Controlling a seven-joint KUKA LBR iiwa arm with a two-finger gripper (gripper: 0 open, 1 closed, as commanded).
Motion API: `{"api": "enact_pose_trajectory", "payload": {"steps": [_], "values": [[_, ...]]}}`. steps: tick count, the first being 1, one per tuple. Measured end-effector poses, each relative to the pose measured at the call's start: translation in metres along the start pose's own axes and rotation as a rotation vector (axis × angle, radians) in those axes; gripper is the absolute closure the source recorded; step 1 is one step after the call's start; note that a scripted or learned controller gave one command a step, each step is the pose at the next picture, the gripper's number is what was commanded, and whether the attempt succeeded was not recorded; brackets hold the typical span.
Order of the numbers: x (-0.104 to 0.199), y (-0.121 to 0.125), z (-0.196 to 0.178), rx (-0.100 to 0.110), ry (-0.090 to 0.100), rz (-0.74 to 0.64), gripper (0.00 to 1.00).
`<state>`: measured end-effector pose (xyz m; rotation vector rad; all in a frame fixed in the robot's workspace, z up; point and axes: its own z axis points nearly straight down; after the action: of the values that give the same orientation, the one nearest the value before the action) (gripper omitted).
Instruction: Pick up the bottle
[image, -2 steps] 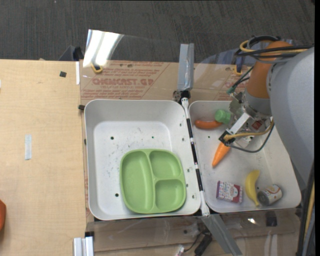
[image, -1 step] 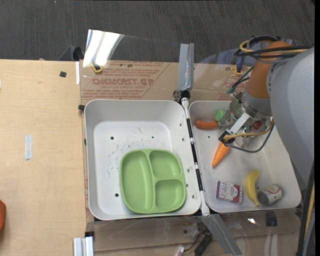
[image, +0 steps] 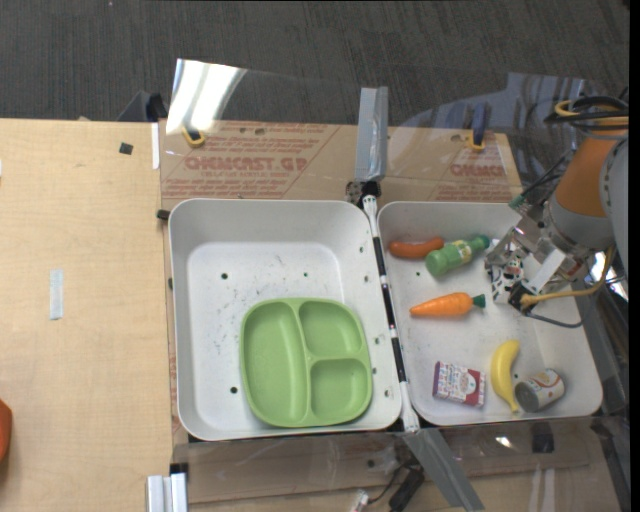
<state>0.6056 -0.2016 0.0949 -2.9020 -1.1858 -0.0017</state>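
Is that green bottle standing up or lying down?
Lying down: the green bottle rests on its side in the right bin, beside the sausage.

Cut off by the right edge: most of the grey arm (image: 590, 190), past its orange band. Too small and cluttered to read: the gripper (image: 508, 272) fingers, open or shut. Illegible: print on the small carton (image: 458, 383). Clipped at the left edge: an orange object (image: 4, 430).
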Motion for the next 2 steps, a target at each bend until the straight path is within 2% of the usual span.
{"api": "enact_pose_trajectory", "payload": {"steps": [1, 2], "values": [[0.005, -0.1, 0.005, -0.002, -0.007, -0.042, 0.0], [-0.019, -0.166, 0.006, 0.0, -0.008, -0.074, 0.0]]}}
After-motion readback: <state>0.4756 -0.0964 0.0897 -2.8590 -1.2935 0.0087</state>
